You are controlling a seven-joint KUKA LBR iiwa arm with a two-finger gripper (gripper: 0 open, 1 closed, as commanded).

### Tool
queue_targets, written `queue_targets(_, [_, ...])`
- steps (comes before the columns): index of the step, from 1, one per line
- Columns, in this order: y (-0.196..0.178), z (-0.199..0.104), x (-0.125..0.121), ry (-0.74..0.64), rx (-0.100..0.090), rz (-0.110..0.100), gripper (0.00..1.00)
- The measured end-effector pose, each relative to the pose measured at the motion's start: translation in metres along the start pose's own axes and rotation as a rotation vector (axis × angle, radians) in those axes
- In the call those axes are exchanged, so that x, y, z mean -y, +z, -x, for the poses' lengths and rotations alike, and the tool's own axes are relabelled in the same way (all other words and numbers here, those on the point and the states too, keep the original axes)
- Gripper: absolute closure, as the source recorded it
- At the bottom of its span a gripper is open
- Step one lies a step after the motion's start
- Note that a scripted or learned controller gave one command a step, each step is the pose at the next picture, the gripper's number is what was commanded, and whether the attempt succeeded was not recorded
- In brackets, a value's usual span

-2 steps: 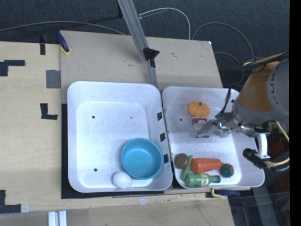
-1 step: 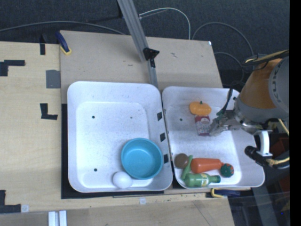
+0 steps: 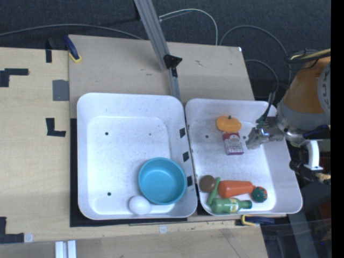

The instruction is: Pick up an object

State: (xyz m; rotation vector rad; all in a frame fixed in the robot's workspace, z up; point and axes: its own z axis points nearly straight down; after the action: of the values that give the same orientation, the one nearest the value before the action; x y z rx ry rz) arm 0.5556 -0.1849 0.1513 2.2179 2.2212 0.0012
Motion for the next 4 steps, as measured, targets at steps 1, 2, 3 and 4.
queue_targets(1, [-0.051,-0.011,-0.001,-0.001,0.0,0.002,1.0])
queue_targets(2, [-0.11,-0.012,-0.011,-0.001,0.001,0.003,1.0])
queue_targets(3, [-0.105,-0.076,-0.015,-0.006,-0.003,-0.003,1.0])
queue_targets(4, [-0.105,-0.124,-0.025,-0.005,-0.003,-0.004,1.0])
